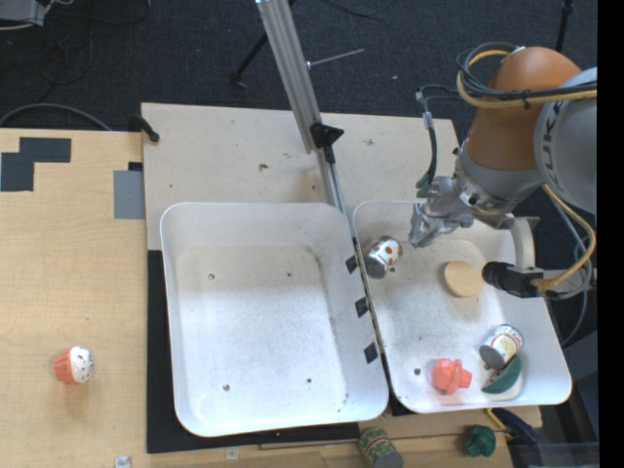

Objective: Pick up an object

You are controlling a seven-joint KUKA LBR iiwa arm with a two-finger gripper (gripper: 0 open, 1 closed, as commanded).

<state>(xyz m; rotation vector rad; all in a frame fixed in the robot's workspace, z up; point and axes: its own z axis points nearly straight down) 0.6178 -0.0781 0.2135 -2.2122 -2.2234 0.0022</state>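
- A robotics lab: a grey-and-orange arm (526, 115) over two white bins (185, 261).
- Plywood bench (224, 154), aluminium camera mast (292, 57), cables on dark carpet (146, 37).

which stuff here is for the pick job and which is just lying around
For the job: hand; small can, tan disc, pink toy, tin in the right bin.
Lying about: orange-white toy on the bench, green items below the bin.
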